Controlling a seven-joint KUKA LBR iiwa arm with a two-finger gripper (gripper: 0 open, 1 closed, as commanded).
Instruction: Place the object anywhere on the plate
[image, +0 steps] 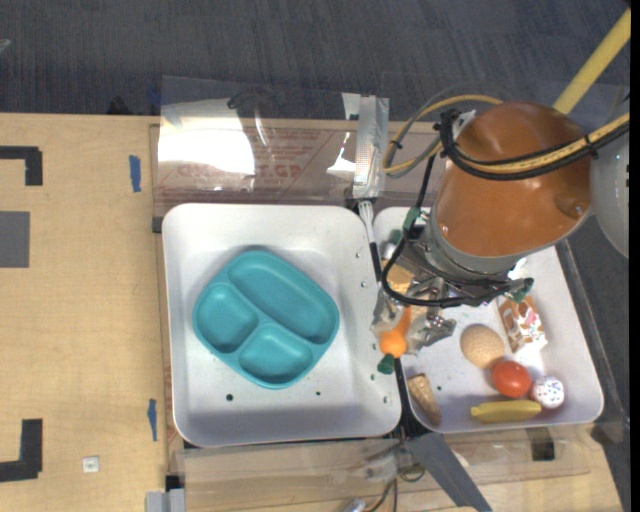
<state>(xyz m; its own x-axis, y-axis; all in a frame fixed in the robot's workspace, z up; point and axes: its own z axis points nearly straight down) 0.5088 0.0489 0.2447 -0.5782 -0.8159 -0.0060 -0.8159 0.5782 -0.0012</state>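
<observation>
A teal plate (265, 315) with three compartments lies in the left bin (200, 235). My gripper (405, 325) hangs below the orange wrist band over the divide between the two bins, at the right bin's left edge. A small orange object (393, 344), carrot-like with a green end, sits right at the fingertips. I cannot tell whether it is between the fingers or lying under them.
The right bin (575, 395) holds several toy foods: a tan bread roll (482, 345), a red tomato (512, 378), a yellow banana (505, 409), a white dotted ball (549, 392), a wrapped snack (522, 322) and a brown piece (424, 397).
</observation>
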